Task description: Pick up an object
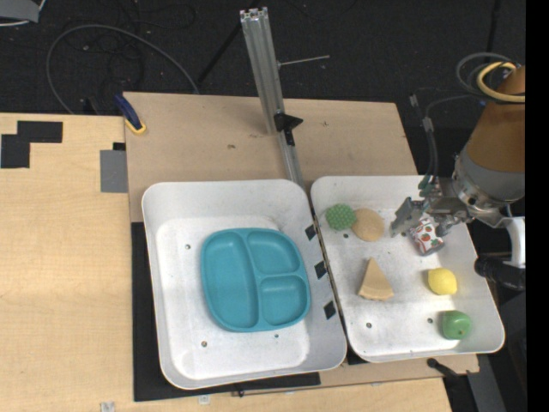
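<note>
Red-and-white object (428,238), small with a crumpled, patterned look, lies at the upper right of the right bin (377,337), just under the gripper (421,214). The arm hangs low over it, presumably to grasp; whether the gripper is wide or narrow I cannot tell.

We count two shallow white plastic bins (171,221), one teal divided plate (255,278), and six small items at three o'clock
</note>
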